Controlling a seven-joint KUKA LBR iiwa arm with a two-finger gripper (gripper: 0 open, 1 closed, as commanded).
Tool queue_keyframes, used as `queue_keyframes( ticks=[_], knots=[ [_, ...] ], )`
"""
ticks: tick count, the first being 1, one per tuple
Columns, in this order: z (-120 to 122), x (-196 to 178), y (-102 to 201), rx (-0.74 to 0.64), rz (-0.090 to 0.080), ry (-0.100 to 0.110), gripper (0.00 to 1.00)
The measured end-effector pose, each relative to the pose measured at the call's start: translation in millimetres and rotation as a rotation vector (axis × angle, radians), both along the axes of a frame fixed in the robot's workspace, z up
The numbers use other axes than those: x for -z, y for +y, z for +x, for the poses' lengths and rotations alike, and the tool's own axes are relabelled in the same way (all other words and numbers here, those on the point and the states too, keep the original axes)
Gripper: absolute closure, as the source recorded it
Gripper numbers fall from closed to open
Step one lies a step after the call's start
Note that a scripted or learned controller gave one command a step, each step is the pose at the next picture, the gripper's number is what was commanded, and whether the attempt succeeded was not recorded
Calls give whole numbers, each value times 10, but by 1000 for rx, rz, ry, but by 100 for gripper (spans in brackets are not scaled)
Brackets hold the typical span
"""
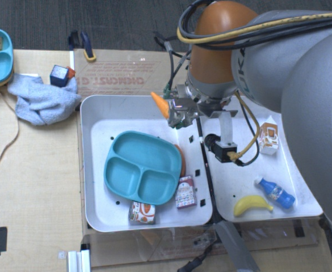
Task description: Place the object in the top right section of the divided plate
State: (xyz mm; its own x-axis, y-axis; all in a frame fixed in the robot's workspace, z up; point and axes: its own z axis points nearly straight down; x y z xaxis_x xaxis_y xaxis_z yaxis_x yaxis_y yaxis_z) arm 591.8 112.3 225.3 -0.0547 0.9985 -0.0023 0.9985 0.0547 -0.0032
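Camera view shows the claw (174, 115) above the left bin's (92, 152) far edge, pinching an orange carrot (160, 104). Carrying appears underway; next, it must lower over the teal divided plate's (143, 166) top right section and release.

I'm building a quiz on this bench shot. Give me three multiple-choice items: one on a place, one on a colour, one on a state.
1. Where is the banana?
A. right bin
B. left bin
C. on the plate

2. What colour is the divided plate?
A. white
B. teal
C. orange

3. What lies in the plate's sections?
A. a carton
B. a bottle
C. nothing

Key: 1 A, it lies near the blue bottle in the right bin. 2 B, it shows teal in the left bin. 3 C, all three sections show bare.
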Motion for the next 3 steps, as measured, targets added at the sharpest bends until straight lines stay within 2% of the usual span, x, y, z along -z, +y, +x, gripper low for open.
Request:
queue_keyframes(
  ticks=[1,2,3],
  knots=[
    [-685,451,553,-187,0,2,100],
    [-682,448,548,-186,1,1,0],
    [-672,365,523,-179,-1,3,100]
  ],
)
